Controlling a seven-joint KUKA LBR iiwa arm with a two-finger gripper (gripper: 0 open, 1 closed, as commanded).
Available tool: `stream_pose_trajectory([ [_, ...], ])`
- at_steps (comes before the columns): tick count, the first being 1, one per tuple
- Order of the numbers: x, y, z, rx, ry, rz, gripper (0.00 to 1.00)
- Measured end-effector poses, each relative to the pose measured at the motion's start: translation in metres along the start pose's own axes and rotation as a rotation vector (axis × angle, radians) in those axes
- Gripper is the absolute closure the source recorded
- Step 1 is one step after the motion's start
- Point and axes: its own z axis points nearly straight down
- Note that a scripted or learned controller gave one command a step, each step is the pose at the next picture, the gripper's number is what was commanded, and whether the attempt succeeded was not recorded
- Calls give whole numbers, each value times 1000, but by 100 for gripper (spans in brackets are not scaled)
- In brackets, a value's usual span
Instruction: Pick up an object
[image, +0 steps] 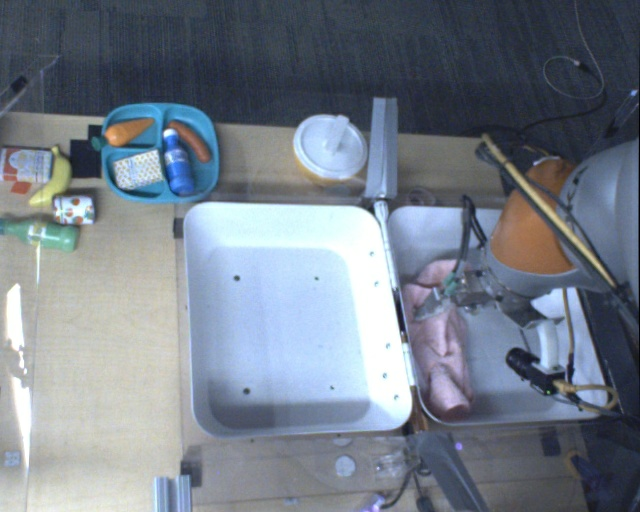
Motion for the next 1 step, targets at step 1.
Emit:
stream_pose_trajectory([
  [1,2,2,-11,-3,4,-3,100],
])
